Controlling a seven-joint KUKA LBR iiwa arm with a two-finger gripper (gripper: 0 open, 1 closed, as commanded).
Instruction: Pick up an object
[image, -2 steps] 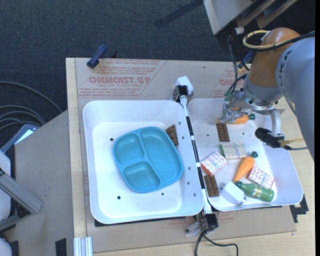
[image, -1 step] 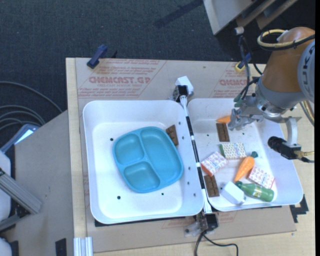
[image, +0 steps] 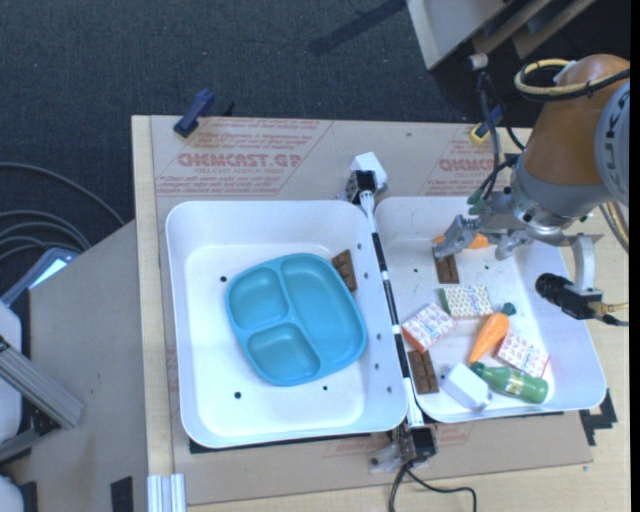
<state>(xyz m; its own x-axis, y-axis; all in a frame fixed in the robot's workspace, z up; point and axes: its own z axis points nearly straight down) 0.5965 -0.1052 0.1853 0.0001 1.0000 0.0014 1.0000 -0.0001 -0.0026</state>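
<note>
Above the right bin (image: 590, 370), near its far edge, the end effector (image: 478, 236) hangs just over a brown block (image: 446, 268); whether it is released or clenched, I cannot tell. I judge this the approach step; next it must descend and grip.

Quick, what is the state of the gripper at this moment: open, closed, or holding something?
Gripper: cannot be told; it sits low over the back of the right bin, with something orange right at it.
</note>
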